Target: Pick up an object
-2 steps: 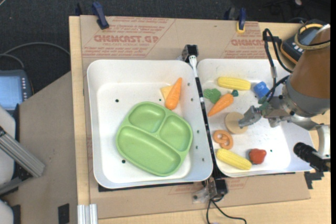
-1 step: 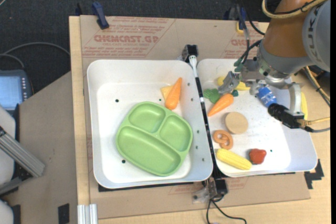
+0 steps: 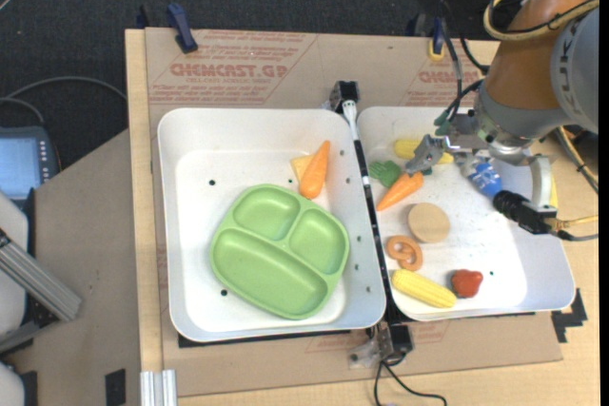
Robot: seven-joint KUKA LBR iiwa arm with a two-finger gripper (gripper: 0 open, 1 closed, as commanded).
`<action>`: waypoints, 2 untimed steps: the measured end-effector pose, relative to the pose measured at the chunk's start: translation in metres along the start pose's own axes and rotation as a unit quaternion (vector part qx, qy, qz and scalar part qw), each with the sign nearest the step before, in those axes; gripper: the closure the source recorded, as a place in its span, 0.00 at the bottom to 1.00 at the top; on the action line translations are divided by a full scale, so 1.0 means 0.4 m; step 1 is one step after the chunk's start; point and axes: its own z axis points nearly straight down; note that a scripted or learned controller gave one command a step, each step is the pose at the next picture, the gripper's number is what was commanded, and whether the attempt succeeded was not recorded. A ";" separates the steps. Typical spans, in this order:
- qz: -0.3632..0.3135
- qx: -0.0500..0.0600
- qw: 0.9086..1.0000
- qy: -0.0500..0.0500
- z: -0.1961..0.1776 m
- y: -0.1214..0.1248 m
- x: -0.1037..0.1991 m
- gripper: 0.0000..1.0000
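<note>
While you look down on the bench (image 3: 238, 62), you see two shallow white bins side by side: the left bin (image 3: 181, 204) and the right bin (image 3: 542, 285). From your right the grey arm (image 3: 533, 62), with its orange band, reaches over the right bin's far half.

In the left bin a green divided plate (image 3: 279, 249) lies flat toward the near side. Beyond it, an orange carrot (image 3: 315, 169) leans across a pale yellow wedge (image 3: 302, 170), touching it.

At the arm's tip the gripper (image 3: 428, 154) hangs over the right bin's far left part, just above a second carrot (image 3: 399, 191) and beside a green leafy piece (image 3: 385, 173); a yellow item (image 3: 406, 147) sits just beyond it. You cannot tell from this angle whether it is spread or pressed together.

Nearer to you lie a tan round disc (image 3: 428, 223), a yellow corn cob (image 3: 423, 289) along the near wall, a red piece (image 3: 466, 282) beside the cob, and a small pretzel (image 3: 403, 252) between disc and cob. A blue object (image 3: 483, 178) rests under the wrist.
</note>
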 end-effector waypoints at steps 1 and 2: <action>0.000 0.006 1.000 0.001 0.204 0.147 -0.001 0.00; -0.001 -0.006 1.000 -0.001 0.002 0.192 -0.052 0.00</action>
